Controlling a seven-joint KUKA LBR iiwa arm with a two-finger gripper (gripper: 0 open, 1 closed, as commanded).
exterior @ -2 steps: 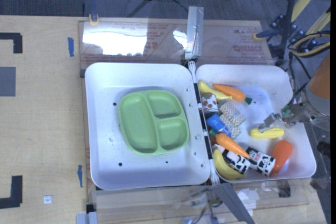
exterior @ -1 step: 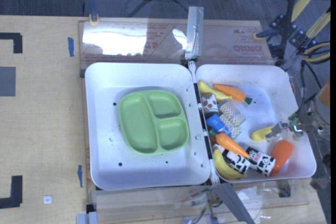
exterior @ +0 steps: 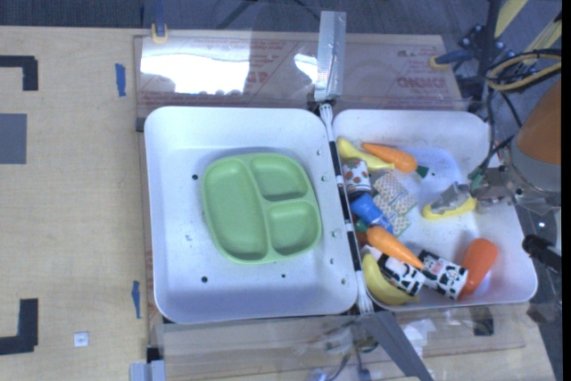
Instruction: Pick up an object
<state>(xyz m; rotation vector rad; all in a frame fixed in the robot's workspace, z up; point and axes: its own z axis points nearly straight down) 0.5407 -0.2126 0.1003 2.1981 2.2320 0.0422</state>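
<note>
The gripper (exterior: 457,194) hovers over a yellow banana (exterior: 448,208) near the right bin's (exterior: 513,285) right edge (jaw state unclear); the curved fruit may slip sideways.

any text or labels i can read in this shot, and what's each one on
Nothing here reads clearly.
Red print on the clear panel behind the bins: mirrored and blurred, not legible.
Label on the small can in the right bin: too small to read.
Black and white pack near the front of that bin: markings too blurred to read.
The green tray in the left bin carries no text.
</note>
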